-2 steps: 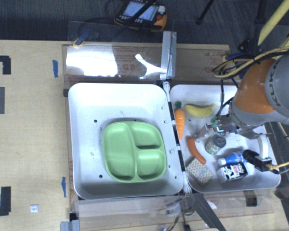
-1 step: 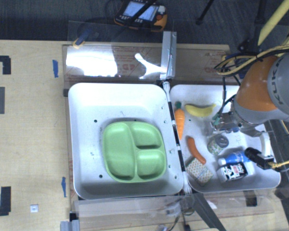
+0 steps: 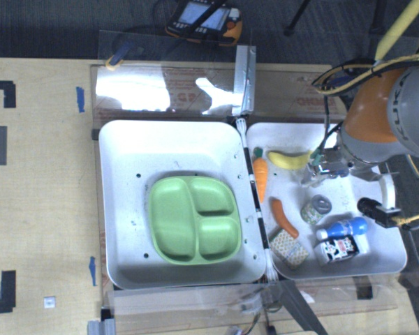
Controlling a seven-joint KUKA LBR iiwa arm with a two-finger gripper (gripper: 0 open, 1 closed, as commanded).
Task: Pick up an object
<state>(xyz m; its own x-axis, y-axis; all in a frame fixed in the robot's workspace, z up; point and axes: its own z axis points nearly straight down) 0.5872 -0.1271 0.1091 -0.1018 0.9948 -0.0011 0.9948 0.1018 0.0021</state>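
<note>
A: Which item is it on?

B: Closest is the banana (image 3: 288,160), lying flat at the back of the right bin (image 3: 390,262). The gripper (image 3: 327,166) is low, just beside the banana's right end. I see nothing held in it.

A: Claw apart or together?

B: Can't tell from where I stand, the wrist blocks it.

A: What else is in that bin?

B: A carrot (image 3: 260,179) lies along the left wall with its green top toward the back, near the banana's left end. In front of that is a red-orange sausage-shaped piece (image 3: 285,218), lying at a slant. A small clear jar (image 3: 315,209) with a grey lid is mid-bin, in front of the gripper. A white bottle (image 3: 343,229) with a blue cap lies on its side, and a black-and-white can (image 3: 337,249) is touching it on the front side. A patterned packet (image 3: 290,247) is at the front left corner.

A: The arm?

B: It comes in from the right, with the orange band (image 3: 373,110) above the bin's back right corner.

A: Left bin?

B: The left bin (image 3: 126,152) holds a green divided plate (image 3: 194,218) with three sections, sitting flat and slightly front of centre. The bins touch along the middle wall.
</note>
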